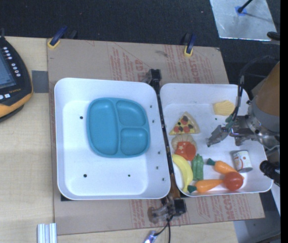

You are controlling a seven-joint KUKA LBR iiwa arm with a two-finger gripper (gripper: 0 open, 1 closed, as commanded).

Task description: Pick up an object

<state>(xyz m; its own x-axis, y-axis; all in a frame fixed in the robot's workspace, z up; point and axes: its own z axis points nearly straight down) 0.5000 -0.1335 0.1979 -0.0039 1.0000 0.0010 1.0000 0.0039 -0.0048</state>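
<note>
1. Toy food spread over right bin (205, 88): pizza slice (185, 124) mid-left, tomato slice (185, 149) just nearer, banana (183, 170) along left wall, green vegetable (198, 166) beside it.
2. Two carrots (223, 166) (205, 186) and red tomato (234, 181) at near edge; small white can (242, 161) right of them; yellow cheese wedge (224, 107) at far side.
3. Gripper (216, 136) above bin centre, between pizza slice and can; fingers parted, grasping nothing.
4. Left bin (68, 135) bears blue divided plate (118, 127).
5. Orange-edged teach pendant (2, 80) on bench, far left. Blue clamps (57, 37) (188, 43) on cardboard's far edge.
</note>
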